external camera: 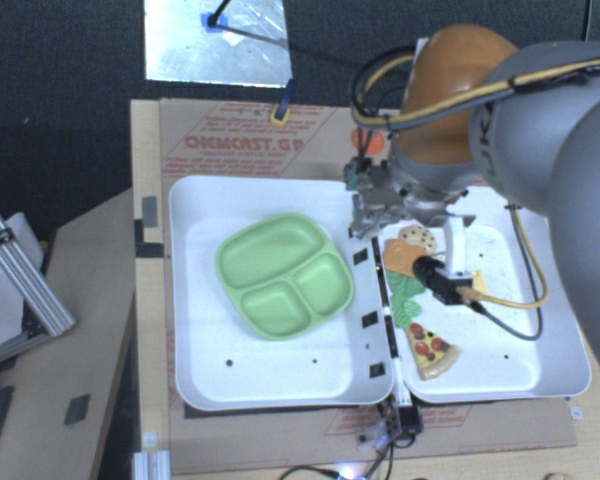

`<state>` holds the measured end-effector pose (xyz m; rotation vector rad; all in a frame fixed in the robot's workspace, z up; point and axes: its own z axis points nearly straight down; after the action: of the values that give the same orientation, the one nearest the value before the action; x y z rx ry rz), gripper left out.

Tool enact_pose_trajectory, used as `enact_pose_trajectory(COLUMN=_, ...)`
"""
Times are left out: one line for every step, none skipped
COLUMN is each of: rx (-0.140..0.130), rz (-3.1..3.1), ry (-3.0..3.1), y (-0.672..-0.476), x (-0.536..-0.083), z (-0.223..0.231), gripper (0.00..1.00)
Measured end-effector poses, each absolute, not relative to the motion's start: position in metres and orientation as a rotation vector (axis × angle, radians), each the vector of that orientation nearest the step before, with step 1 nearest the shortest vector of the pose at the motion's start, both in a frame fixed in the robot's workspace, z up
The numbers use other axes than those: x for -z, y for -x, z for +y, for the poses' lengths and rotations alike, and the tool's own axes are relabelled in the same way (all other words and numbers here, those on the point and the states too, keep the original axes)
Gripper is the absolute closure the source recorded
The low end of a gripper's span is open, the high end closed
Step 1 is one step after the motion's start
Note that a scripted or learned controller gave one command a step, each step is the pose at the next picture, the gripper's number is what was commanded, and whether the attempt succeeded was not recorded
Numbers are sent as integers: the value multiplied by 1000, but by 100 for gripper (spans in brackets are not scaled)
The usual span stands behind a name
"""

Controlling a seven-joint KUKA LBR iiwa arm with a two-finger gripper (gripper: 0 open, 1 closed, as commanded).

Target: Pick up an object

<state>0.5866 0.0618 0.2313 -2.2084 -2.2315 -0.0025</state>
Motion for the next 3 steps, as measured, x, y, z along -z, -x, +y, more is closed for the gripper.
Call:
enact_pose_trajectory(rx=2, rz=-2231, ry=2209, y=-575, x=-230, z=113, gripper=100)
enact_pose_trajectory(rx=-1, rz=-2222, ry=2222, y=-581, x=-221, z=101, gripper=100)
enact_pose_trajectory(rx=2, rz=-2228, ry=2216, y=-586, x=-215, z=115, gripper=100)
